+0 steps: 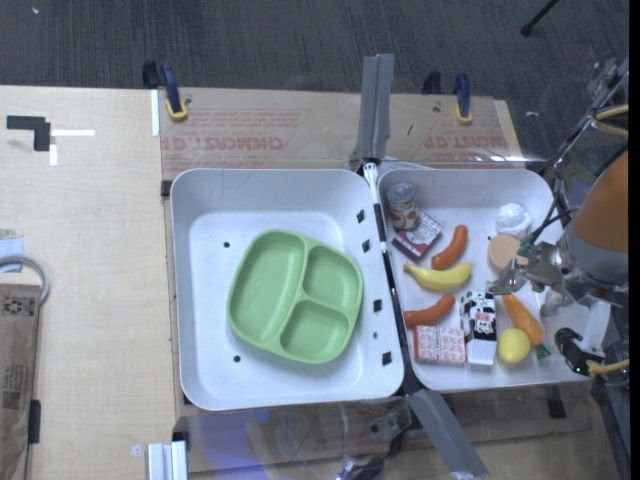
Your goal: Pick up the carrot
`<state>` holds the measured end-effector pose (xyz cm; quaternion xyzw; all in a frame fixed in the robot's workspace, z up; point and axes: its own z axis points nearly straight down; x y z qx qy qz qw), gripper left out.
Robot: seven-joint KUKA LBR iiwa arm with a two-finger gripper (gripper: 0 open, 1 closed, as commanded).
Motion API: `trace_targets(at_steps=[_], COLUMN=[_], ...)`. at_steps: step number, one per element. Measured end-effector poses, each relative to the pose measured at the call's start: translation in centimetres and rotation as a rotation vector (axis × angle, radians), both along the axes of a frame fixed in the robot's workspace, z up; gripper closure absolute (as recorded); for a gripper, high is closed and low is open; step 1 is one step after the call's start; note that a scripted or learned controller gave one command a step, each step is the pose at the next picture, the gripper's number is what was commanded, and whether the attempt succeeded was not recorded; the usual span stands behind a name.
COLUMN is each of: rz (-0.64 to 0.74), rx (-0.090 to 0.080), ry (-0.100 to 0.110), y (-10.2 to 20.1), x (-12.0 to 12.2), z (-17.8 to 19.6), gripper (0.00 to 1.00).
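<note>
Carrot: right bin, near-right part, beside a lemon.
Hand: just above the carrot's far end; grip state cannot tell.
Cardboard: far tabletop, red print upside down, unreadable.

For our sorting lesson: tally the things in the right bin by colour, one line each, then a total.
Orange or red-orange: 3, carrot, two sausages
Yellow: 2, banana, lemon
White or pale: 2
Printed packs and can: 4
Total: 11
</note>
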<state>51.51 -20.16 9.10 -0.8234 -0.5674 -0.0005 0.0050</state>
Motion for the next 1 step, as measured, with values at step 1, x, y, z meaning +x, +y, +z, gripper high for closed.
trace_targets(at_steps=[1], rz=[0.215], rx=[-0.007], ry=[-0.003], y=[6.98], x=[0.00], z=[2.11], gripper=[0.00])
